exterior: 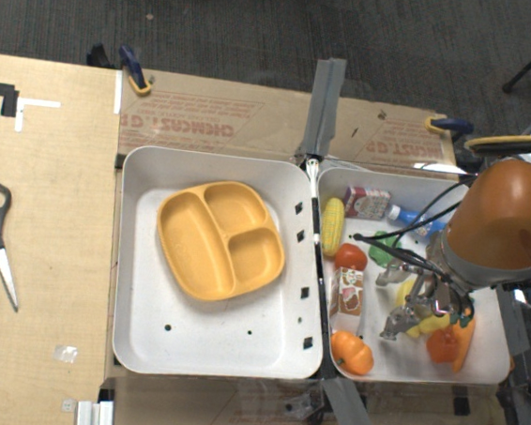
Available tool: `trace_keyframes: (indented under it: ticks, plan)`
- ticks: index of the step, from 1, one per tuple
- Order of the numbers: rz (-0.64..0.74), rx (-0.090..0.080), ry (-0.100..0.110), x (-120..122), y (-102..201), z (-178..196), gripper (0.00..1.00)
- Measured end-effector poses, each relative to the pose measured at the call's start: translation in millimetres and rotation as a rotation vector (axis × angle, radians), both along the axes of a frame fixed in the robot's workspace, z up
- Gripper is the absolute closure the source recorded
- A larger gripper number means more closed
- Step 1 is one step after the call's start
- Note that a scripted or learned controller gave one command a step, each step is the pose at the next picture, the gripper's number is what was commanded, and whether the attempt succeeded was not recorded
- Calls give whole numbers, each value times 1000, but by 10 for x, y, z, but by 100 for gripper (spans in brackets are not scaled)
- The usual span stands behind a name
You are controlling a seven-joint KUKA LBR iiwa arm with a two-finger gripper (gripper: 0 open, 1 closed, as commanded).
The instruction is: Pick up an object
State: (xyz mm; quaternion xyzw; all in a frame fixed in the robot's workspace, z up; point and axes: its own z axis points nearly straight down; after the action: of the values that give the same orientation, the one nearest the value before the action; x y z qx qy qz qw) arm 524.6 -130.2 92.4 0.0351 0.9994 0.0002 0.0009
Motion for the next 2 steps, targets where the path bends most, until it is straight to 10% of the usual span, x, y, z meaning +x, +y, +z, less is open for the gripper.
trace_keyframes:
  ticks: [1, 2]
  plan:
    - [103, -3, -4, 715, -584, 16, 0]
    - [150, -1, -3, 337, -810, 12, 0]
